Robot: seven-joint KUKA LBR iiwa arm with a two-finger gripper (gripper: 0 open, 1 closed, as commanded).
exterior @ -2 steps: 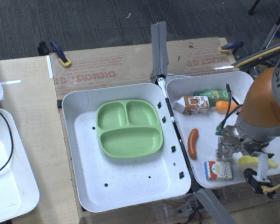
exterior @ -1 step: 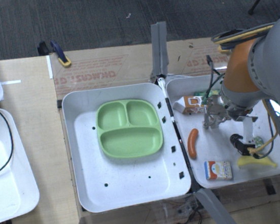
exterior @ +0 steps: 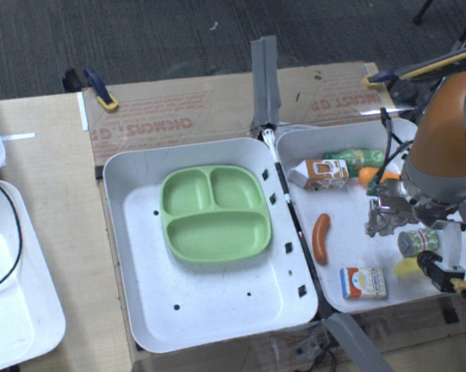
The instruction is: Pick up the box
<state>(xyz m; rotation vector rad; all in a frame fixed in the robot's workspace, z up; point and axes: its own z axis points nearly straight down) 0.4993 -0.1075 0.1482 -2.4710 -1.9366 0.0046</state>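
Observation:
A small white, orange and blue box point(exterior: 363, 282) lies flat near the front edge of the right bin point(exterior: 341, 133). A second carton-like box point(exterior: 325, 172), orange and white, lies near the bin's back left. My gripper point(exterior: 383, 221) hangs over the middle of the right bin, between the two boxes and apart from both. It is to the upper right of the small box, beside a can point(exterior: 417, 241). Nothing shows in its grasp.
A red sausage point(exterior: 321, 237) lies left of the gripper. A green bottle point(exterior: 354, 157) and an orange point(exterior: 370, 176) sit behind it, and a yellow item point(exterior: 407, 266) is near the can. The left bin point(exterior: 141, 261) holds a green divided plate point(exterior: 215, 213).

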